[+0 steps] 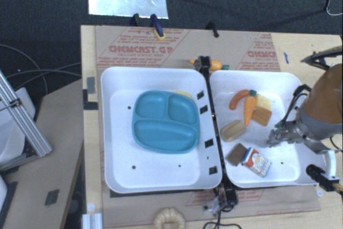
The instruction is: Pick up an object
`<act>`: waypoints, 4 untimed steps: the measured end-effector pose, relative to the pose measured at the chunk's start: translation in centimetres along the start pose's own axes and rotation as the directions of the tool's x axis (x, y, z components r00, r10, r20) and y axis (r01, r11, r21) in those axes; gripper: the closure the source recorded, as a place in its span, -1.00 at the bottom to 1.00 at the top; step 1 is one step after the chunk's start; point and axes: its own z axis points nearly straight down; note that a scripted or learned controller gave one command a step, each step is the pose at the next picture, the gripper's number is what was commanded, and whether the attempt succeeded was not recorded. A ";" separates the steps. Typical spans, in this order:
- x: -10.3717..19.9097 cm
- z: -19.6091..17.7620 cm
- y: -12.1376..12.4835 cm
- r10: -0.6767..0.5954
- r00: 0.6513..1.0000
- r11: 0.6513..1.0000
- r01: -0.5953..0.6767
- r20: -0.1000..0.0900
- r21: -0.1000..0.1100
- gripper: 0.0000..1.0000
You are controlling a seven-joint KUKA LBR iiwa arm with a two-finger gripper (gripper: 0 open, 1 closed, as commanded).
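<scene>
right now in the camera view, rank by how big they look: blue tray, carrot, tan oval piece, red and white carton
1. blue tray, by far the largest.
2. red and white carton.
3. tan oval piece and carrot: they look about alike, so I won't rank them. The carrot is longer and thinner, the oval piece wider.

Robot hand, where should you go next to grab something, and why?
Probably a small move left and down toward the little carton. The hand hovers in the right bin holding nothing, and the carton lies nearest, with bare floor around it.
</scene>
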 end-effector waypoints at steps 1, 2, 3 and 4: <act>-0.1 -6.2 -0.4 -0.002 1.000 1.000 0.002 0.002 -0.003 1.00; 0.6 -12.2 -0.7 -0.003 1.000 1.000 0.003 0.002 -0.005 1.00; 0.5 -12.9 -0.6 -0.003 1.000 1.000 0.003 0.000 0.001 1.00; 5.2 -13.6 -0.1 -0.008 1.000 1.000 0.008 -0.001 0.000 1.00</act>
